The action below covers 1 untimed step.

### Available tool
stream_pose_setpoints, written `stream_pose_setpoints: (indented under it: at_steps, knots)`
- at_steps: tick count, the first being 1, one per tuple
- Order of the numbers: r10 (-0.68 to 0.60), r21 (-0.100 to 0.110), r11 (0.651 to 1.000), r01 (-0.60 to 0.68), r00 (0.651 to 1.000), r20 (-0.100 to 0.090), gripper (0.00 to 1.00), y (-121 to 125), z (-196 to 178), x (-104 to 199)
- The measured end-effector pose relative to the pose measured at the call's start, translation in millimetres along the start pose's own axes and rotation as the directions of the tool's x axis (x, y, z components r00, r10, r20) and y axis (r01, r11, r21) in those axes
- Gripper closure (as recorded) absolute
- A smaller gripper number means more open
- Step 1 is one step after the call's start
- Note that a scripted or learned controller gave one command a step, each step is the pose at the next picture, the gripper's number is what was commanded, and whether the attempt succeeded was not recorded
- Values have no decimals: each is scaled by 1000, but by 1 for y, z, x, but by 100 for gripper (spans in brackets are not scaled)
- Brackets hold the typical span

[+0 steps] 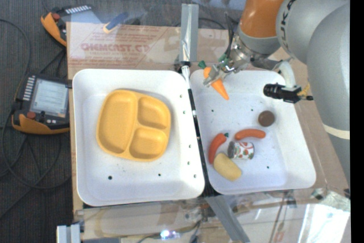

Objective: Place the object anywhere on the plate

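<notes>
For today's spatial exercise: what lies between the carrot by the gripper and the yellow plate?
In the camera view, between the carrot and the yellow plate lie the two bins' adjoining rims and bare white floor of the left bin.

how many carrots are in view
2. One carrot is at the right bin's far left corner, at the gripper. A second carrot lies near the bin's front left, beside a yellow piece.

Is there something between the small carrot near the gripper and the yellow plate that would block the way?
Only the raised rims where the two bins meet lie between the small carrot at the gripper and the yellow plate. The left bin around the plate shows nothing else.
</notes>
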State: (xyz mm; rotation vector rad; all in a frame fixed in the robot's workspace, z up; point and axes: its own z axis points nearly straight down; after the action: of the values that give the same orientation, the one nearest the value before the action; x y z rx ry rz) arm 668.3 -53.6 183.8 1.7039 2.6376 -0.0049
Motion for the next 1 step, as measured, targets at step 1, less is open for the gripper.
stream_pose_setpoints:
  at_steps: [1]
  knots:
    - [-186,-1,983,186,983,-5,100,-38,1,90]
